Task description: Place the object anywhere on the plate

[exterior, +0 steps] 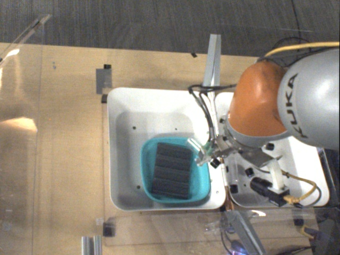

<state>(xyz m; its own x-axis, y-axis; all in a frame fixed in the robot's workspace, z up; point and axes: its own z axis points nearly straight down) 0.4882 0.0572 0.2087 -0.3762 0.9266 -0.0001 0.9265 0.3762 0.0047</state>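
Note:
A teal plate (pixel 150 152) lies in the left white bin (pixel 123 137), towards its front right. A dark grey ridged block (pixel 172 170) rests flat on the plate, covering much of its middle. My gripper (pixel 202 152) hangs over the plate's right rim, just right of the block and apart from it. It is open, with nothing between its fingers. The grey arm with its orange band (pixel 258 108) reaches in from the right.
The arm covers most of the right white bin (pixel 305 166). Cables and a black connector (pixel 268 191) hang over that bin. A grey metal post (pixel 212 60) stands behind the bins. The wooden bench (pixel 53 158) spreads out to the left.

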